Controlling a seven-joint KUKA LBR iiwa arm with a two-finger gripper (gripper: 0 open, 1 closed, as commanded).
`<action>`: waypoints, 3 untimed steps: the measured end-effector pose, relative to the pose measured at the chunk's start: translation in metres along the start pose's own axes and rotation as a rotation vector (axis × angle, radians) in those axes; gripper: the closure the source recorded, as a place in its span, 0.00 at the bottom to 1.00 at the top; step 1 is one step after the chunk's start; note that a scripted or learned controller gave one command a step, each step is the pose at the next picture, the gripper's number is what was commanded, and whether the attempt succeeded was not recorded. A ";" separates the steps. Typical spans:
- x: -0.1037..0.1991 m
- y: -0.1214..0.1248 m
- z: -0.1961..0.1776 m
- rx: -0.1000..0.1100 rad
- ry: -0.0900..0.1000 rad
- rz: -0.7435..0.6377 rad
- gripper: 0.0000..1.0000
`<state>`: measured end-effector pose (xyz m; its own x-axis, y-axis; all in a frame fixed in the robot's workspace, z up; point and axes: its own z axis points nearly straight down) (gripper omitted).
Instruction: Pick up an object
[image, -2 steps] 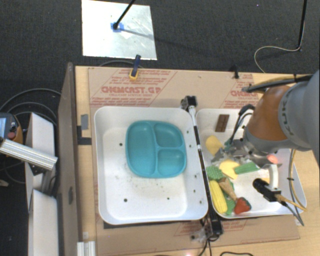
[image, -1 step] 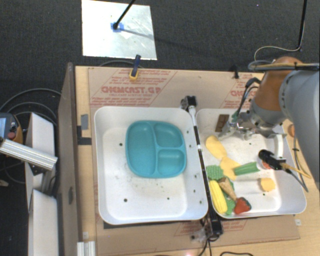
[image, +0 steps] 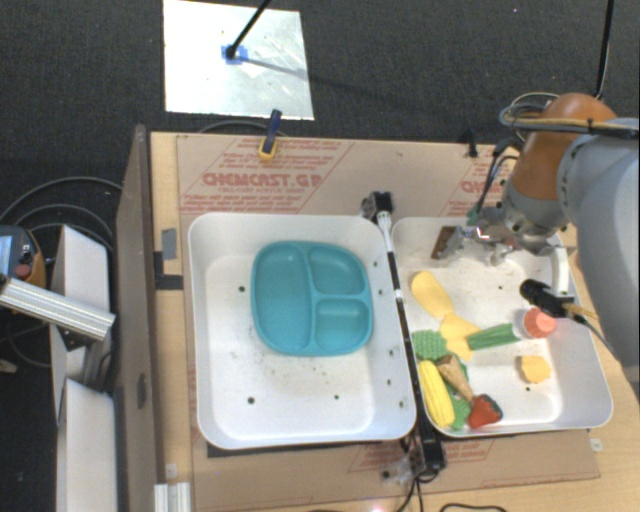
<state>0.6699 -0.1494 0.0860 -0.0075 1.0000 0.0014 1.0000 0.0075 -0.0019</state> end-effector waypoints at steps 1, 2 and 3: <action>-0.059 -0.070 0.001 -0.001 -0.001 0.011 0.00; 0.055 -0.130 -0.140 -0.006 0.002 -0.004 0.00; 0.060 -0.153 -0.016 -0.012 -0.004 0.006 0.00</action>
<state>0.5169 -0.0902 0.1019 -0.0018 1.0000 -0.0025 0.9999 0.0018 0.0103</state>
